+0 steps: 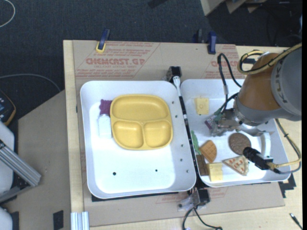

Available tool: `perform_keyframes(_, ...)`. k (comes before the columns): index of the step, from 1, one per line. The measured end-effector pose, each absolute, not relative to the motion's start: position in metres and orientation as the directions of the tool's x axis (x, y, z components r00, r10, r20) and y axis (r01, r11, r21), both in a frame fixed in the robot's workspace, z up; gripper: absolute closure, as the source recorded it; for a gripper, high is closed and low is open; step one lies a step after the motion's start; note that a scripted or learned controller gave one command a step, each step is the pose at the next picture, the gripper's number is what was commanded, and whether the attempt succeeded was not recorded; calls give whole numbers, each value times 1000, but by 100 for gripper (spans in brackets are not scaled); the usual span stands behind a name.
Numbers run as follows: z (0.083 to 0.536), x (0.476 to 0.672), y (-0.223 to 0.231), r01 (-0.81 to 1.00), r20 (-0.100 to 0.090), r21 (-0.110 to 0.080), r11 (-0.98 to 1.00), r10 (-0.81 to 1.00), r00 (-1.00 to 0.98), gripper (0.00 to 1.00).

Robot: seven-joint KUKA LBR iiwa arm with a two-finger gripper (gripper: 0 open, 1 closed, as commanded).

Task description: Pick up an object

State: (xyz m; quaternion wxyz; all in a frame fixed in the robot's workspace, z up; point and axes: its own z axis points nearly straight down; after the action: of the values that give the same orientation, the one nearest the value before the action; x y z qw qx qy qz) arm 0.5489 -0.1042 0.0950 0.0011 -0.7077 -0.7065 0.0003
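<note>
So, the gripper (pixel 219 124) is down in the right-hand shallow white plastic bin (pixel 189 87), low over the floor near the bin's middle; whether it's open or closed, cannot tell, wrist body blocks it. Grey metal arm with glossy orange band (pixel 256 87) comes in from the right, covering the bin's upper right part. Black cables loop over the band.

Just below the gripper: round dark brown ridged disc, cookie-like toy (pixel 239 142). Left of that, tan waffle-textured round piece (pixel 208 150), close to the bin's left wall. Below those, pale yellow flat square block (pixel 216 172) near the front rim, and beside it a triangular pizza-slice toy (pixel 237 165) with tan crust and red spots. Above and left of the gripper, another pale yellow square block, cheese-like (pixel 202 106), apart from the others, open floor around it. Thin green strip (pixel 194 142) lies along the left wall. Pieces at the front sit crowded; upper left of this bin has more room.

Left white bin (pixel 91 143): smooth yellow plastic divided tray with three compartments (pixel 141 120), rounded corners, in the upper half. Small purple item (pixel 105 106) and a white item (pixel 104 126) tucked against the tray's left edge, partly hidden. Front half of the bin floor is bare white.

Both bins rest on a brown cardboard-covered bench (pixel 76 128), clamped at the top edge.
</note>
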Motion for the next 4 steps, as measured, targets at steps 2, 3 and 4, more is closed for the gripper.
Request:
perform_keyframes(2, 202, 543, -100, 1000, -2, 6, 1, 1000, -1, 100)
perform_keyframes(3, 227, 545, -100, 1000, -2, 6, 1, 1000, -1, 100)
perform_keyframes(4, 228, 567, -52, 1000, 1, 5, 6, 1000, -6, 100)
